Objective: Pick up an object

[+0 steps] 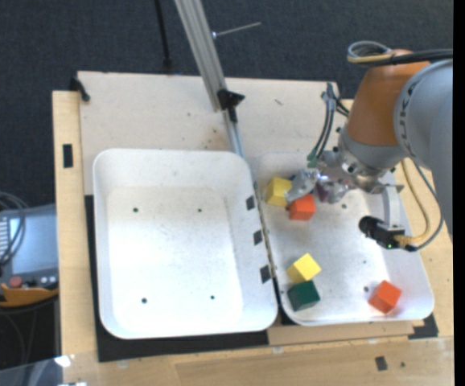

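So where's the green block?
The green block sits in the right bin, near its front-left corner in the camera view. It touches a yellow block just behind it, with an orange block off to its right.

The robot's smooth grey arm (430, 95) carried a broad orange band (377, 107) above its wrist; thin dark and green cables (326, 131) looped alongside its metal pincer (323, 185).
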{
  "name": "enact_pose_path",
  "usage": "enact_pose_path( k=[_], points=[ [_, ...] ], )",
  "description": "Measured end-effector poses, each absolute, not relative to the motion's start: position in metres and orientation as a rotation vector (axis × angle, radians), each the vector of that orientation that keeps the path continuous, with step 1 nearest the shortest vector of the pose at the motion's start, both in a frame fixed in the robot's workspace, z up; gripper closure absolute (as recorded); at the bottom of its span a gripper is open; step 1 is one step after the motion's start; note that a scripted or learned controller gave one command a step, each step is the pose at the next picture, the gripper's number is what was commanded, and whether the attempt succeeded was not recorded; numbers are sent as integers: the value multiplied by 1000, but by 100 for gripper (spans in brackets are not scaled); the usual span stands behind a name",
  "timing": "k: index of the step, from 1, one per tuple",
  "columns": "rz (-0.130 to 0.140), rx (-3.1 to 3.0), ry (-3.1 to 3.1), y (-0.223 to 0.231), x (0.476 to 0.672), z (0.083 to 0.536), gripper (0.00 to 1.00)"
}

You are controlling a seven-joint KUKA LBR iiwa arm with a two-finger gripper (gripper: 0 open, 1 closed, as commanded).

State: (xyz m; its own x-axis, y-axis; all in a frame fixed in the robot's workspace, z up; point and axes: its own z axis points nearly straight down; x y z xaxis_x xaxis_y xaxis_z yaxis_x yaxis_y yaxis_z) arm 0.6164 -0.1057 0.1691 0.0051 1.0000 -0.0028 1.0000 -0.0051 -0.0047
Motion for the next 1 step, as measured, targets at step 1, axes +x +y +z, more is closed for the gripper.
enact_pose_path(
  k=[1],
  points=[
    [8, -2225, -2216, -98, 617, 117, 0]
  ],
)
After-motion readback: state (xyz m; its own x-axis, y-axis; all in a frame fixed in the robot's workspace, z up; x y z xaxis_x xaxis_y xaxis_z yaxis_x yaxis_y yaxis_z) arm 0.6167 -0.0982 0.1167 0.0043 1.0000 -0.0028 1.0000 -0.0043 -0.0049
